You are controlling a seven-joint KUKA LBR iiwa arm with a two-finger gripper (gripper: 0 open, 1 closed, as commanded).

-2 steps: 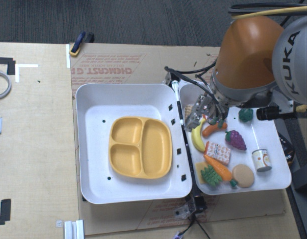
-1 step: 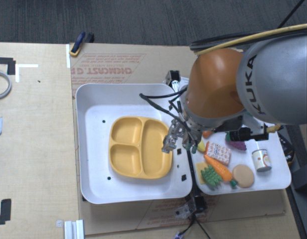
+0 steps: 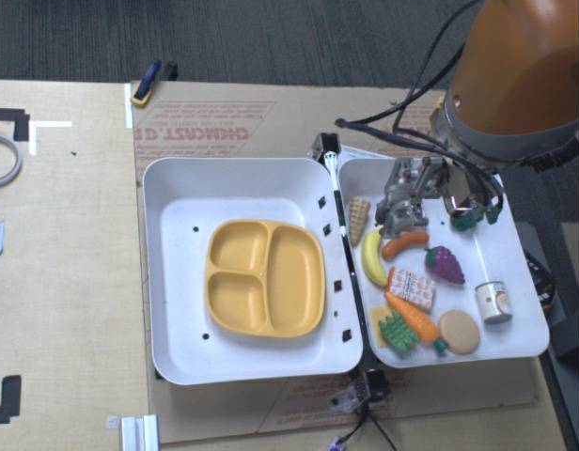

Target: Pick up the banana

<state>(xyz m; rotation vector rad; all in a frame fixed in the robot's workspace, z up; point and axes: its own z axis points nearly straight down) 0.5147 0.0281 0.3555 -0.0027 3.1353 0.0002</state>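
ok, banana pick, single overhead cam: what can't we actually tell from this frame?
- Gripper state: fingers lost in dark metal clutter and cables, camera view; open or shut is unreadable.
- Contact with the banana: gripper sits just above its upper end; touching or apart is unclear.
- Green item behind the cables: partly covered by the arm's wiring.
- Can label and snack box print: too small to read.
- Arm: cut off by the top and right edges.

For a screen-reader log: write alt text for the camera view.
The gripper hangs over the right bin, beside the banana, among toy foods. The left bin holds a yellow divided tray.
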